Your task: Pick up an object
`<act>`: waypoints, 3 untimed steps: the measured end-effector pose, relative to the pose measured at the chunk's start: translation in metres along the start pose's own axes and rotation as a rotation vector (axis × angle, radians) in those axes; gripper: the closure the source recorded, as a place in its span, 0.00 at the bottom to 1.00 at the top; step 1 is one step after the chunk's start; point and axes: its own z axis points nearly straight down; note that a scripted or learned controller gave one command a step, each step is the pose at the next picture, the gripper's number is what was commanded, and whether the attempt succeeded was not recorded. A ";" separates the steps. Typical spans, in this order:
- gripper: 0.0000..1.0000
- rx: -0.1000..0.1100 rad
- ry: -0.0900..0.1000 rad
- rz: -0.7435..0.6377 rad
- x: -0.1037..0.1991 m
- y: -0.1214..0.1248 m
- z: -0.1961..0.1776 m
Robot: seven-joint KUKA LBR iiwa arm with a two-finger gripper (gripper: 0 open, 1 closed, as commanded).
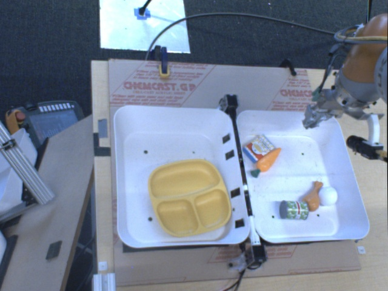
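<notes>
Camera view: my end effector (310, 121) (empty; I cannot tell its state) hovers at the right bin's (345, 156) far edge, the carrot (268, 159) lying toward the left-near side, long axis slanted.

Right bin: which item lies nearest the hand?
The small packet, up by the carrot; the can, drumstick and egg lie farther from the hand.

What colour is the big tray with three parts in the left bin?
Yellow. The tray shows clearly in the camera view.
</notes>
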 end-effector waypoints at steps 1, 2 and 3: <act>1.00 -0.001 0.000 0.000 0.008 -0.002 -0.059; 1.00 -0.002 -0.001 0.000 0.008 0.000 -0.114; 1.00 0.006 0.002 -0.003 0.058 -0.006 -0.098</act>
